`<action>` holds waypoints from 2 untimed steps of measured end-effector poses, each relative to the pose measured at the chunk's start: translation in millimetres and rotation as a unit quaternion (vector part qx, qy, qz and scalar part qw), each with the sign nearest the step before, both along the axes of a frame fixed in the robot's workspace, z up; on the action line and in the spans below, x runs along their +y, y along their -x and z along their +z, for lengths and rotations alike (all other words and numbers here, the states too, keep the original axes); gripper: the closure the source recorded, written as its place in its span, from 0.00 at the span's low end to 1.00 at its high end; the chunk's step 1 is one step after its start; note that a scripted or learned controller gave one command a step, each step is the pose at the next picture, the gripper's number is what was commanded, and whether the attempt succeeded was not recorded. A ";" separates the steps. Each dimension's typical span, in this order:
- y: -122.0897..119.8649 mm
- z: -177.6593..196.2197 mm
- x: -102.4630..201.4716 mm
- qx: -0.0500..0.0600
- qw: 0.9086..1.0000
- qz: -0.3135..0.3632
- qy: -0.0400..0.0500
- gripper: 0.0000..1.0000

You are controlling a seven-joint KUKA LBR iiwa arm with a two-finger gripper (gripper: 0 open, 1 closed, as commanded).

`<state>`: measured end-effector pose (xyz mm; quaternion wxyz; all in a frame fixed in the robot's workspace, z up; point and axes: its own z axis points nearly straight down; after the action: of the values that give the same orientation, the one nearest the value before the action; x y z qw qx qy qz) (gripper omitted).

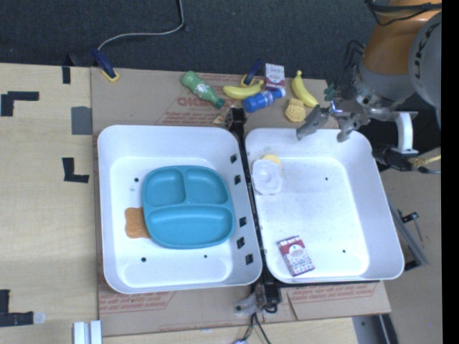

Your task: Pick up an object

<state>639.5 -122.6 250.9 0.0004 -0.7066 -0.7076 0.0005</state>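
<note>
My gripper (328, 125) hangs over the far rim of the right bin (373, 192), its two grey fingers spread apart with nothing between them. In that bin a clear plastic cup with a yellowish lid (267, 173) lies near the far left corner. A small red and white card box (295, 256) lies flat near the front edge. The left bin (115, 192) holds a blue divided plate (188, 206). An orange-brown flat piece (133, 223) pokes out from under the plate's left side.
Behind the bins on the cardboard lie a green bottle (201, 89), two bananas (242, 90) (303, 91), a blue bottle (261, 100), a small red and white box (275, 74) and a yellow piece (295, 110). A black clamp strip (242, 185) joins the bins.
</note>
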 end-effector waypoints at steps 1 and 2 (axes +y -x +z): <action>28.8 -158.0 -42.1 0.001 1.000 0.000 0.000 0.00; 69.3 -164.5 22.2 -0.002 1.000 0.000 0.000 0.00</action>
<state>570.2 -100.4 86.4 -0.0009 -0.7068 -0.7074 -0.0011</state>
